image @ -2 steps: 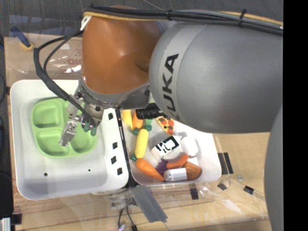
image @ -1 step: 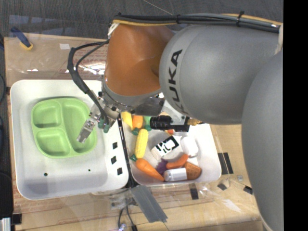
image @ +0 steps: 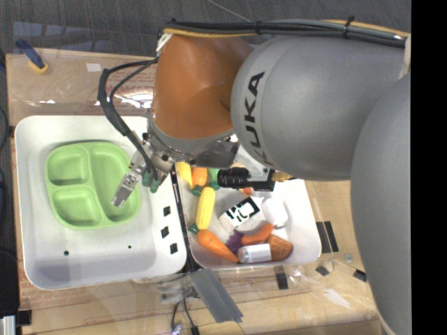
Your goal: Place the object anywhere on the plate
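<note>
Camera view, looking down at a slant. Saw the grey arm [image: 321, 96] reaching in from the right, its orange band [image: 192, 82] above the gap between the two white bins. Found the jaws low over the right-hand edge of the green plate [image: 70, 166], tips tilted down and to the left, over the plate's lower right compartment. Could not tell whether the jaws stood wide or narrow: too small and too foreshortened. Made out nothing clearly between them. Noted a small green piece [image: 149, 180] just beside the base of the jaws, on their right; could not tell whether it was a loose object or part of the tool.

Saw the plate lying flat in the left bin [image: 28, 187], three compartments, nothing visible on it. Counted the loose objects in the right bin [image: 307, 208], well apart from the jaws: a yellow corn-like toy [image: 204, 208], a carrot [image: 215, 246], a white bottle [image: 255, 254] and a black-and-white tagged block [image: 241, 211], all crowded together, partly hidden under the arm. Glimpsed a tan surface [image: 63, 75] around both bins.
</note>
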You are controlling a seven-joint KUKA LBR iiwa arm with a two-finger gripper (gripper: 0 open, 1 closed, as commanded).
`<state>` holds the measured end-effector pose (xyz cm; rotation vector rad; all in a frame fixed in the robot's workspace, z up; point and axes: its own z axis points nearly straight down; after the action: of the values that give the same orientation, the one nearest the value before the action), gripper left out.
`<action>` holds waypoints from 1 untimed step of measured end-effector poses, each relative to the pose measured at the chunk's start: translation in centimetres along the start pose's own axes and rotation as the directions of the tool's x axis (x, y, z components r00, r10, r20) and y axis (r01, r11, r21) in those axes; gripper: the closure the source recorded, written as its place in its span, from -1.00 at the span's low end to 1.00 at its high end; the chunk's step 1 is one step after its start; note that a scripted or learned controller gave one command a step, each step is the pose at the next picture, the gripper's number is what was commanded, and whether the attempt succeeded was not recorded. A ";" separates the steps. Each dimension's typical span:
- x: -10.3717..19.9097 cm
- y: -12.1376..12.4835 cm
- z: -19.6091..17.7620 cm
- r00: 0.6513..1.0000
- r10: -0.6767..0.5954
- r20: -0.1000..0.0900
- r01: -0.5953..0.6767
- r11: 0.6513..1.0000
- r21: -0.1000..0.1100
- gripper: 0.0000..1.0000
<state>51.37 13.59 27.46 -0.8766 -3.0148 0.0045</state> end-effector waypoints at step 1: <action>1.5 -4.7 5.1 0.878 0.479 -0.002 -0.479 0.878 0.004 -1.00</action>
<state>47.56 10.39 22.34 -1.5929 -2.7015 0.0093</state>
